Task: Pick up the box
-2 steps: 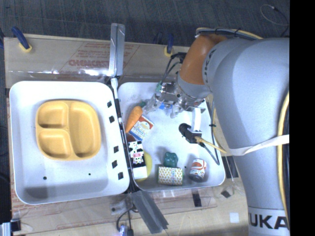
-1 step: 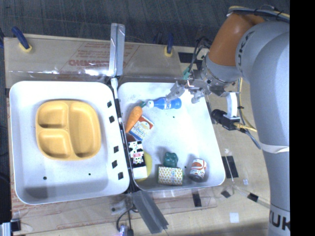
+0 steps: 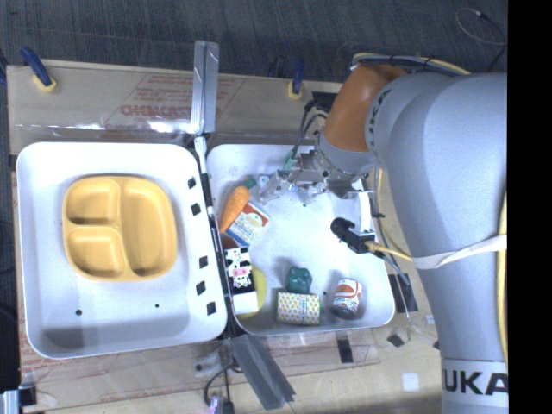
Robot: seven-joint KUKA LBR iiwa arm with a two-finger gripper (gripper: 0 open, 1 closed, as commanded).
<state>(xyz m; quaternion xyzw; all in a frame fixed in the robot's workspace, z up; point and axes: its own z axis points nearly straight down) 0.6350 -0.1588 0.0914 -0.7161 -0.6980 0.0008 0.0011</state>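
White bin (image 3: 371, 309), cow-print box (image 3: 241, 275), arm lettered "UKA" (image 3: 473, 383)

The box (image 3: 297, 308) is a small carton with a pale yellow-green patterned face. It lies flat on its broad side in the right-hand bin (image 3: 285, 158), close to that bin's near edge and roughly midway along it. Its long side runs about parallel to that edge, tilted only slightly.

Robot lab: KUKA arm (image 3: 448, 197), 2 white bins (image 3: 52, 317).
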